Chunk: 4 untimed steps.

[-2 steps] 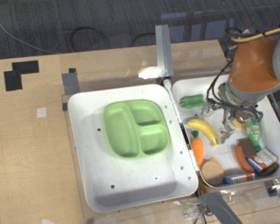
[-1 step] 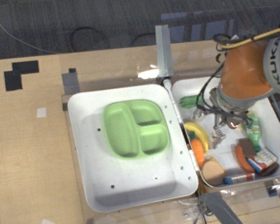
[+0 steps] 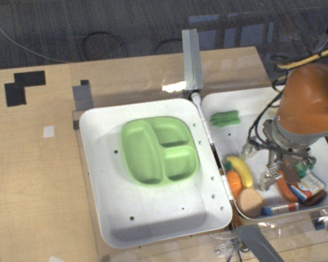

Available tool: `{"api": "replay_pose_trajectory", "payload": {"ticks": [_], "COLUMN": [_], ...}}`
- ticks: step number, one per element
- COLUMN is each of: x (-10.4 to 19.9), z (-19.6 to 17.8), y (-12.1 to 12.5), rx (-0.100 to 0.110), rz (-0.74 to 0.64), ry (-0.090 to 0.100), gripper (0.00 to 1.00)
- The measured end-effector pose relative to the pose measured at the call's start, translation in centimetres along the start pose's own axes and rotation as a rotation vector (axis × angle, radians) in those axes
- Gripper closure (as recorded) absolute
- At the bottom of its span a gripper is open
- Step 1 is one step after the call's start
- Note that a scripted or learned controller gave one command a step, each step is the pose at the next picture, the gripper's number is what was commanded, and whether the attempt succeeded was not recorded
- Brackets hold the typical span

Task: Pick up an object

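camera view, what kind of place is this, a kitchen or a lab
Most likely a robot test lab, not a kitchen. A grey and orange arm reaches over two white bins on a wooden bench, the right bin holding toy food such as a banana, and cables trail across the floor.

Single fixed camera above bench [image 3: 30, 178], slanted downward, framing both white bins [image 3: 160, 228] together.
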<state>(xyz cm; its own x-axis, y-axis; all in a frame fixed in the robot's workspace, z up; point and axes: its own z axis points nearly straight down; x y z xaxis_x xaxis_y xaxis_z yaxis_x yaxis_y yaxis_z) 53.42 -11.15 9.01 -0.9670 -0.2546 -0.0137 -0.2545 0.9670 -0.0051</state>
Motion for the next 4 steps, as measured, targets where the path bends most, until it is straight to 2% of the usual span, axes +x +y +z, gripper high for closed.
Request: {"api": "replay_pose_trajectory", "payload": {"ticks": [1,2,3,4], "x": [0.4,-0.7,-4.8,-0.1], "z": [-6.4,-0.5,0.3,0.1], "y": [-7.9,-8.6,-7.6,-6.1], "rx": [0.003,0.004,-0.001,0.0], "rz": [0.004,0.007,0.148,0.262], "ry": [0.002,-0.009,0.001,0.001], "gripper": [0.0,0.0,0.0,0.0]}}
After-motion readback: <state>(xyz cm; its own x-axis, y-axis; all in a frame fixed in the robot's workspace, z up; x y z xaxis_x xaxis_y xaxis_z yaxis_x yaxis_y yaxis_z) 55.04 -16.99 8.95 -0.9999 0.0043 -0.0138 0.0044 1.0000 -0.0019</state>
